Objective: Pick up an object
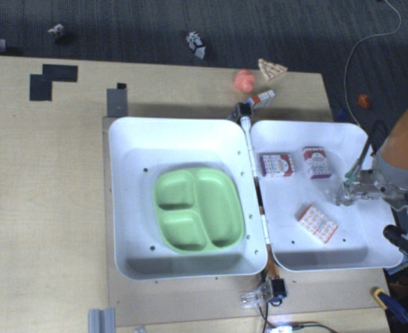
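The right bin (pixel 287 245) holds three small red-and-white packets. One packet (pixel 276 164) lies at the back left, a second packet (pixel 316 162) just to its right, and a third packet (pixel 317 224) lies tilted nearer the front. My gripper (pixel 345 197) hangs over the right side of this bin, a little to the right of the third packet and apart from it. The arm's orange band (pixel 406 144) rises behind it at the right edge. Nothing shows between the gripper's tips.
The left bin (pixel 128 186) holds a green divided tray (pixel 198 209). On the bench behind the bins lie a pink ball (pixel 244 81), a wedge-shaped toy (pixel 272 69) and a small tube (pixel 261 100). Cables run by the front edge.
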Motion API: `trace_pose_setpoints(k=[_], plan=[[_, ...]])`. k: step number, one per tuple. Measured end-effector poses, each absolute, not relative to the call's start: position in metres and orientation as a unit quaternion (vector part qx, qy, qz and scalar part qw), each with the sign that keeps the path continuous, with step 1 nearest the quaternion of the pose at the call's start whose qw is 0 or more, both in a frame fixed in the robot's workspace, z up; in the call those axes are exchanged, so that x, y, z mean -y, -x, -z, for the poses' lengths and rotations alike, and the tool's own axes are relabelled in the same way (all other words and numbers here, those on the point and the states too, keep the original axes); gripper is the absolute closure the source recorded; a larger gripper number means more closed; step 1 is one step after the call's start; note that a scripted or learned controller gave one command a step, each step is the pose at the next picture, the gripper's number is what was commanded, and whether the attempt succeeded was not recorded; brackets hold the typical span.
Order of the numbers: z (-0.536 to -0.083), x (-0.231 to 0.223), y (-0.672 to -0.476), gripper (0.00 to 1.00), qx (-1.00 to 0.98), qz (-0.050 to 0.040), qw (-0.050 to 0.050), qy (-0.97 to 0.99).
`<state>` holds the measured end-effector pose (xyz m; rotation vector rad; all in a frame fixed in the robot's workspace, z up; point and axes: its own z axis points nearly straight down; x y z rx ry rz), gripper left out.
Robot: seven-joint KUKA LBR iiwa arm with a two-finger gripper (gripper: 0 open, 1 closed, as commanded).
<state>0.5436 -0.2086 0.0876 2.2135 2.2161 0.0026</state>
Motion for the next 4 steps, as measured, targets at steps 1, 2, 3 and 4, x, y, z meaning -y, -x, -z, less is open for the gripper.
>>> trace_pose_setpoints(k=[1, 2, 3, 4], plan=[[-0.087, 0.203, -0.544, 0.00, -0.709, -0.0036, 0.001, -0.705], [-0.099, 0.205, -0.546, 1.00, -0.709, -0.0042, 0.006, -0.705], [-0.194, 0.174, -0.671, 1.00, -0.709, -0.0030, 0.004, -0.705], [-0.192, 0.175, -0.670, 0.00, -0.709, -0.0014, 0.002, -0.705]])
